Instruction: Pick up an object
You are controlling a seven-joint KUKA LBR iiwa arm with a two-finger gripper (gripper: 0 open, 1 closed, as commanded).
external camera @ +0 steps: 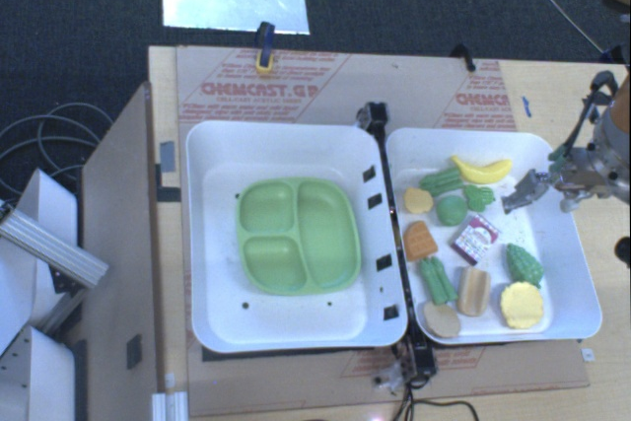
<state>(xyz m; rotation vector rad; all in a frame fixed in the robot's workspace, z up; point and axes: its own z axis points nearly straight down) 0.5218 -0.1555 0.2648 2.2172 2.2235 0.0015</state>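
Observation:
The right bin holds several toy foods: a yellow banana, a green pod, a purple box, an orange slice, a bumpy green piece and a yellow lemon-like piece. My gripper hangs over the bin's right side, just right of the banana and above the purple box. Its fingers stand apart with nothing between them, so it is open.
The left bin holds a green divided plate. A black hinge strip runs between the bins. A tan bun, a green cucumber and a beige piece lie along the right bin's front.

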